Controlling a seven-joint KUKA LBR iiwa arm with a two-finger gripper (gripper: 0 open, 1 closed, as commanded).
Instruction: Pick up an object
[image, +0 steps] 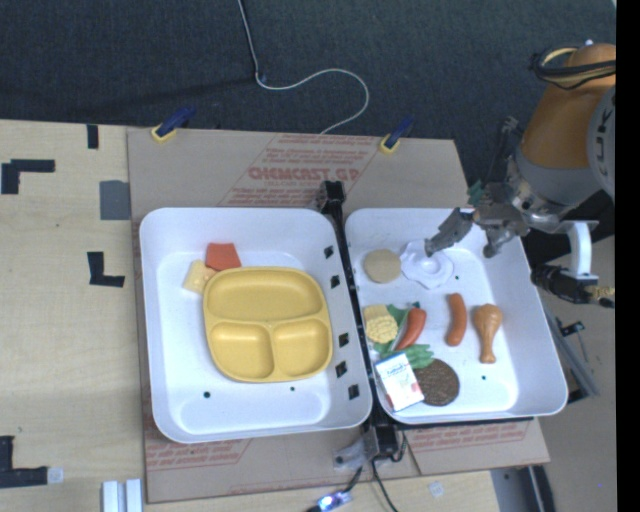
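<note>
My gripper (470, 238) hangs with fingers spread and empty over the right bin's (532, 395) far edge, beside the white fried egg (428, 267) and tan cookie (381, 266).

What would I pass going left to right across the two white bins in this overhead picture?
Pale yellow block → orange block → yellow divided plate → tan round cookie → sausage → chicken drumstick. The items bunched at the right bin's near-left corner overlap, so I skipped them.
</note>
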